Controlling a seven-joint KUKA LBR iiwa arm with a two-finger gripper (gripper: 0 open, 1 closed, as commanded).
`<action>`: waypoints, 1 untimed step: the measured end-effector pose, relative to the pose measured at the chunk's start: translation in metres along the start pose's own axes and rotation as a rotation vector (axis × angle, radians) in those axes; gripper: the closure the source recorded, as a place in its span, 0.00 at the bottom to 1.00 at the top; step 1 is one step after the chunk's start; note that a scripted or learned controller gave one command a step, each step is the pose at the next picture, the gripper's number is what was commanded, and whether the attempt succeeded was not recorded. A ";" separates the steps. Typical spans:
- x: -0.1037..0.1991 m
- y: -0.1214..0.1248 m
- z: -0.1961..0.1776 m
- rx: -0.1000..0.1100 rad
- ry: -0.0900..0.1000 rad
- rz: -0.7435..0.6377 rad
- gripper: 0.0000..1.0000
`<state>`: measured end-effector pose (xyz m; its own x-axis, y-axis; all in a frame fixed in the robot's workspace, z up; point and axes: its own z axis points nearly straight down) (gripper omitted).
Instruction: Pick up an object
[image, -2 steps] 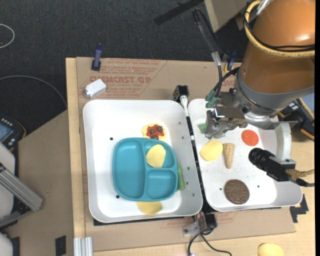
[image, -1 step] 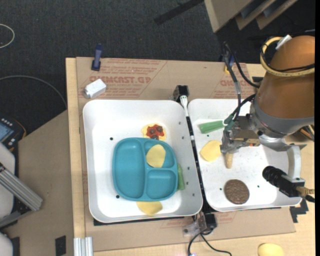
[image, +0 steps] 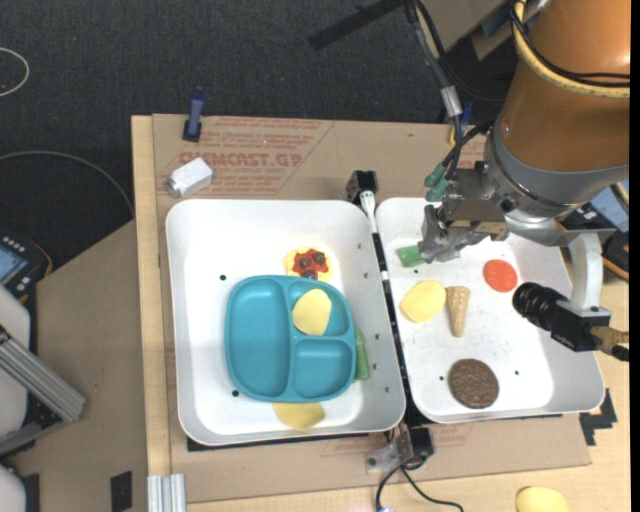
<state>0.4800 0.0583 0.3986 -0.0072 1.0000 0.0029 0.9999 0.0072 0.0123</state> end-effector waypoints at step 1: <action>0.043 0.000 -0.029 0.006 -0.001 0.002 1.00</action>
